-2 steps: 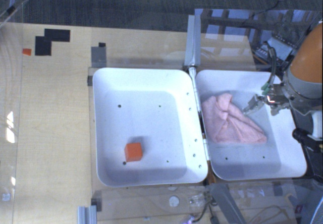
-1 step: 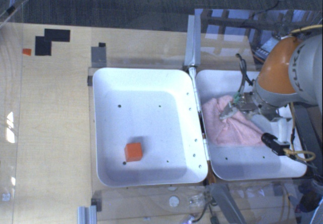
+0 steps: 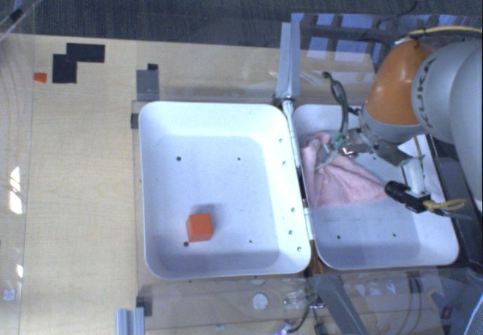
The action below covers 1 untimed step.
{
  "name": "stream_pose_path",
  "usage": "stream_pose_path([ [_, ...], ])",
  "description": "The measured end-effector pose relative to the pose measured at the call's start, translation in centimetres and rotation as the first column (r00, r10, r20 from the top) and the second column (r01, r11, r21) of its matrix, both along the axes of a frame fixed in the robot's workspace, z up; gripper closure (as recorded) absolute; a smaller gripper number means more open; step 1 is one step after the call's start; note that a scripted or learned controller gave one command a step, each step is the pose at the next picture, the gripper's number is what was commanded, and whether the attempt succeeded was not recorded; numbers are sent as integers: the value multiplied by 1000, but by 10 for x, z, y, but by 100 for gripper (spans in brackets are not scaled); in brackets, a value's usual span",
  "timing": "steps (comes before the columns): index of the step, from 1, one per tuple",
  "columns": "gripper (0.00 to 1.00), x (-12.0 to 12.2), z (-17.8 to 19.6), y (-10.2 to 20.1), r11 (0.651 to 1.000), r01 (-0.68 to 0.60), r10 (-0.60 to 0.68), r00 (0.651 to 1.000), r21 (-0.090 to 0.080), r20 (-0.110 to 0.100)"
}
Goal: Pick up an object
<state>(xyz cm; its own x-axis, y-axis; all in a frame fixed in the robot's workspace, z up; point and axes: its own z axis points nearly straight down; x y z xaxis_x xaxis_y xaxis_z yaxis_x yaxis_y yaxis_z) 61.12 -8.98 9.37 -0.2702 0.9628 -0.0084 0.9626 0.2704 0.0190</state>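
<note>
A pink cloth (image 3: 341,181) lies crumpled in the right bin (image 3: 392,250), against its left wall. My gripper (image 3: 337,149) is down over the cloth's upper part, at the end of the grey arm with the orange band (image 3: 396,84). Part of the cloth bunches up around the gripper's tip. A small orange block (image 3: 200,227) sits in the left bin (image 3: 211,130), near its front left.
A metal divider post (image 3: 287,62) stands behind the seam between the two bins. Black cables (image 3: 336,96) hang near the wrist. Black tape marks (image 3: 75,60) and a small orange square (image 3: 40,78) lie on the wooden bench at far left.
</note>
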Motion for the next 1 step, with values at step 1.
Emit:
stream_pose_path([
  [1,0,60,-1,-5,998,59,-59,998,3,-13],
])
